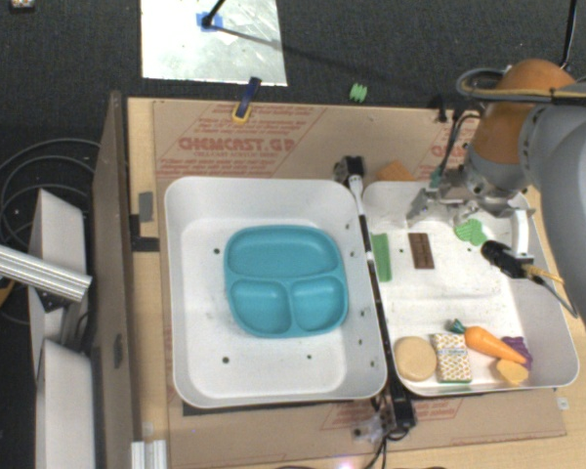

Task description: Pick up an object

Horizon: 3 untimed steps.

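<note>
- Well, the left bin (190, 291) holds a single blue divided plate (285, 279), well apart from the brown bar in the other bin.
- The right bin (547, 330) holds the brown bar (422, 250), lying flat.
- A green strip (381, 258) lies just beside the brown bar, against the wall shared with the left bin.
- A green piece (469, 231) lies near the brown bar on its other side, toward the arm.
- The gripper (457, 203) hangs just behind the brown bar, close above the green piece; whether it is clenched or released I cannot tell.
- Well in front of the brown bar, along the near wall, lie a round tan biscuit (416, 358), a patterned packet (453, 358), a carrot (493, 342), a purple piece (517, 346) and a yellow piece (513, 371).
- Beyond the brown bar, the brown board (273, 123) under both bins carries red print reading "CHEMCAST"; the smaller lettering is too fine to read.
</note>
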Available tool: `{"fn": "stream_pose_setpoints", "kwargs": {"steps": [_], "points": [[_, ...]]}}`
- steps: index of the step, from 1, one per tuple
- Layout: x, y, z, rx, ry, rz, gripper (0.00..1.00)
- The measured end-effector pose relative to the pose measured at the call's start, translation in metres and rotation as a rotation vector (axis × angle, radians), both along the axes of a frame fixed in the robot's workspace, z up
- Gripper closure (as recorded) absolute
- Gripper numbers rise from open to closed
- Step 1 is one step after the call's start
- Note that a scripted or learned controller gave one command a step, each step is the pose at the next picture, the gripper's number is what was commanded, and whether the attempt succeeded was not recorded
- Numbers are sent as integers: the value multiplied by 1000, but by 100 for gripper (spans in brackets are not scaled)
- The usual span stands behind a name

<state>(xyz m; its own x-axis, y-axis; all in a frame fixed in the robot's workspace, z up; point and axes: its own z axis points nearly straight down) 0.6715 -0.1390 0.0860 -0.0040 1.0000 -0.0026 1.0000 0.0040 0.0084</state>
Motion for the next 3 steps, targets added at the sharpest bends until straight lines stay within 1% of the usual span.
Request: {"fn": "stream_pose_setpoints", "kwargs": {"steps": [1, 2, 3], "points": [[-63, 26, -2, 4, 13, -3, 0], [-21, 3, 0, 1, 2, 0, 0], [-22, 4, 11, 2, 1, 2, 100]]}}
